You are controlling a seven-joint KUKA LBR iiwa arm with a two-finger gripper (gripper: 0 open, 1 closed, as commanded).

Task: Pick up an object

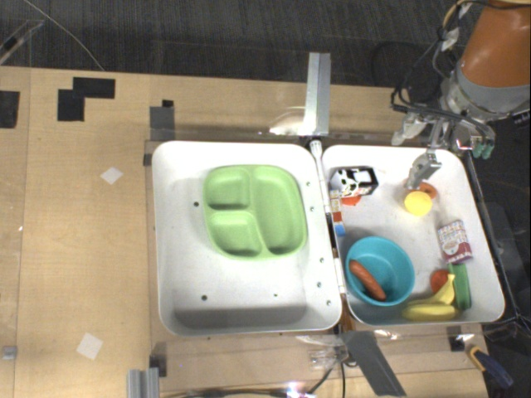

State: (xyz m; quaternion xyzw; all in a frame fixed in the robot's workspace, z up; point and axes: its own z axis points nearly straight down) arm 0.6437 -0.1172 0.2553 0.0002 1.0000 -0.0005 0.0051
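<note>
My gripper [423, 172] hangs over the back of the right bin [377, 218], just above a yellow and orange fruit [417, 202], and looks close to its top. Near the front, a blue bowl [406, 264] holds a red sausage [367, 279]. A yellow banana [431, 310] lies at the bin's front right, beside a green item [461, 284] and a small red-orange item [439, 279]. A small red and white packet [454, 240] lies by the right wall. A black and white object [353, 181] rests at the back left.
The left bin [178, 247] carries a green divided plate [217, 191]. A metal post [318, 98] stands behind the wall between the bins. The arm's orange band [496, 44] and cables hang over the back right corner.
</note>
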